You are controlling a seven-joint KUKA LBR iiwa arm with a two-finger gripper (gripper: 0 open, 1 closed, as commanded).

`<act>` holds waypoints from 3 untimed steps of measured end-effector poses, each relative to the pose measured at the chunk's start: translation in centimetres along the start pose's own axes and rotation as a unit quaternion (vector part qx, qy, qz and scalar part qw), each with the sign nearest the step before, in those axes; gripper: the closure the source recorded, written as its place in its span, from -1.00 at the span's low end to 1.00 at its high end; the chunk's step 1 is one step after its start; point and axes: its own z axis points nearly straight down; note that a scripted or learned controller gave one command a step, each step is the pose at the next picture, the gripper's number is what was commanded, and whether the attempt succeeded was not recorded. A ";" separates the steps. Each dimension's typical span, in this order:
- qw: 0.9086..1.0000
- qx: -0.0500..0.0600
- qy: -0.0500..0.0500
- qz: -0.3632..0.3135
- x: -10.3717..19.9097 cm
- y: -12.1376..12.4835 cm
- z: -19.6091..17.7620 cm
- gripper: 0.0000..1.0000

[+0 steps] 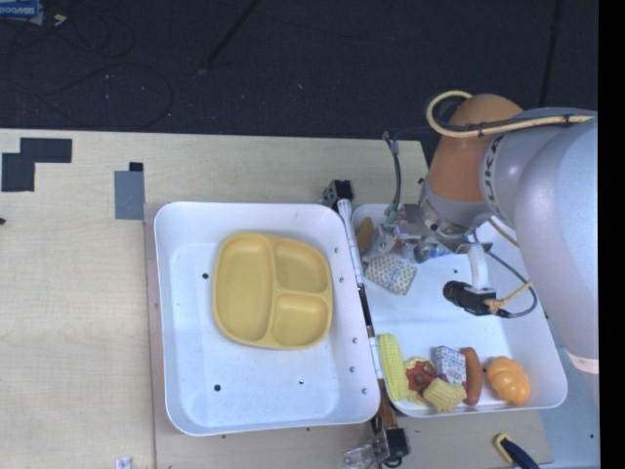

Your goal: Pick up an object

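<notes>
My gripper [398,242] hangs low over the back left part of the right bin [508,345], under the arm's orange band. Just below it lies a small white object with a checked pattern [393,275]; whether the gripper touches it I cannot tell. A brown piece [364,234] lies against the bin's left wall beside the gripper. Along the front wall lie a yellow corn cob [391,362], a red and yellow piece [426,379], a small grey block [450,362], a brown sausage [473,374] and an orange fruit [509,379].
The left bin [186,379] holds a yellow divided plate [272,290]. A black cable connector [469,297] dangles from the arm over the middle of the right bin. The grey arm body covers that bin's right side.
</notes>
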 end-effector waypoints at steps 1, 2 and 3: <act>1.000 0.007 0.001 0.000 -0.1 -0.4 -1.3 -1.00; 1.000 0.008 0.001 0.000 0.2 -0.5 0.5 -1.00; 1.000 0.007 0.002 0.000 0.1 -0.4 1.0 -1.00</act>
